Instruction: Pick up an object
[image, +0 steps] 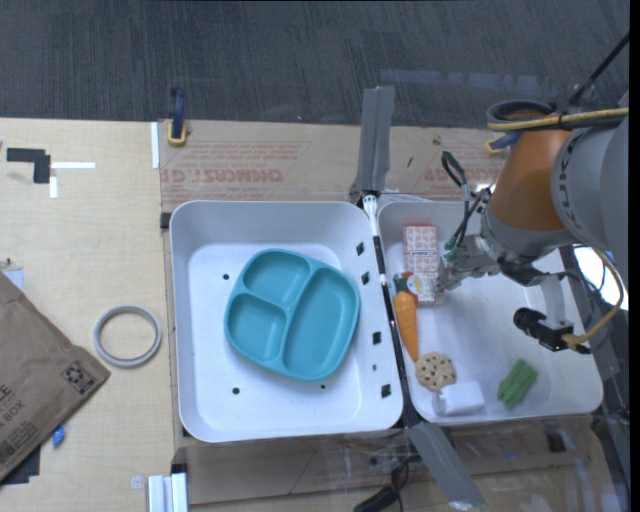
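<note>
- Nearest the camera, in the right white bin (575, 400): a small white block (460, 398), a round speckled cookie (435, 371), a ribbed green piece (517, 383).
- Smooth orange toy carrot (405, 320) lies along the bin's left wall.
- Pink-and-white printed carton (421, 258) lies flat at the far end.
- Two-finger gripper (447, 276) sits low at the carton's right edge; jaw opening cannot be told.
- Glossy teal three-compartment plastic plate (292, 313) fills the left bin (190, 330).

Your gripper (447, 272) sits low in the right bin (560, 400), just beside the snack packet (421, 262) and carrot (405, 320).
</note>
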